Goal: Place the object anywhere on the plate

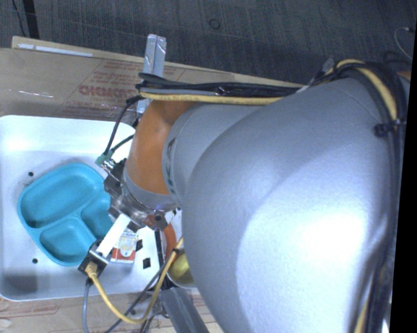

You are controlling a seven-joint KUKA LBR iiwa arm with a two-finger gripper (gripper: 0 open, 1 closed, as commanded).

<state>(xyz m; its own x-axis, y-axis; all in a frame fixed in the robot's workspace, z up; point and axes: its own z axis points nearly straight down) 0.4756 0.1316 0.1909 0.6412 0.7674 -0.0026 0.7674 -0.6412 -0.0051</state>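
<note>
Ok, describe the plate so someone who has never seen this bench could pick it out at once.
Start at the white bin on the left of the camera view. The plate lies on its floor, just left of the arm's orange band. It is the only bright blue thing there, with rounded corners and divided into compartments.

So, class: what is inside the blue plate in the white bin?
Both compartments of the blue plate that show look bare. Its right edge is covered by the arm's wrist, so anything lying there cannot be seen.
</note>
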